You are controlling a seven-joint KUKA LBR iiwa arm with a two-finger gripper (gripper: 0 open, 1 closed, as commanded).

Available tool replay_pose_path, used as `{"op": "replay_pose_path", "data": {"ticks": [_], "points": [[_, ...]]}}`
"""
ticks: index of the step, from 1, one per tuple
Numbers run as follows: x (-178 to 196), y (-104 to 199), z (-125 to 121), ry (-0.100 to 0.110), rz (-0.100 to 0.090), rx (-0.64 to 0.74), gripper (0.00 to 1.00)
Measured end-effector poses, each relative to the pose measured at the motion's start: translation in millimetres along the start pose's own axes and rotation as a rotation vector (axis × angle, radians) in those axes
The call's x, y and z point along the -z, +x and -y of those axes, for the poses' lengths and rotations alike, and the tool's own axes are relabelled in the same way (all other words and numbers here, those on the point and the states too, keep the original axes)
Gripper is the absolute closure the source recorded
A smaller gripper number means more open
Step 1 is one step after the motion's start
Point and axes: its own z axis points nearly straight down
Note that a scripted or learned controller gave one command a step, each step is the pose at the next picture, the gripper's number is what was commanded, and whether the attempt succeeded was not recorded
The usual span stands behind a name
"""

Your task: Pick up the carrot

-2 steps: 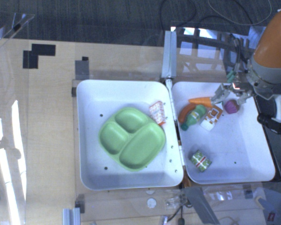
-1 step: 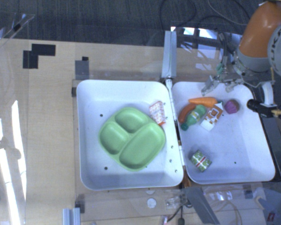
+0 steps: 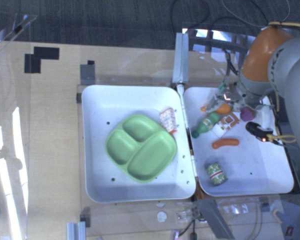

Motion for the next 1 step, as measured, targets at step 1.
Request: {"op": "replay_pose_path", "data": {"ticks": [1], "points": [[8.7, -1.9, 3.3, 0.016, 0.0, -0.001, 1.0]]}}
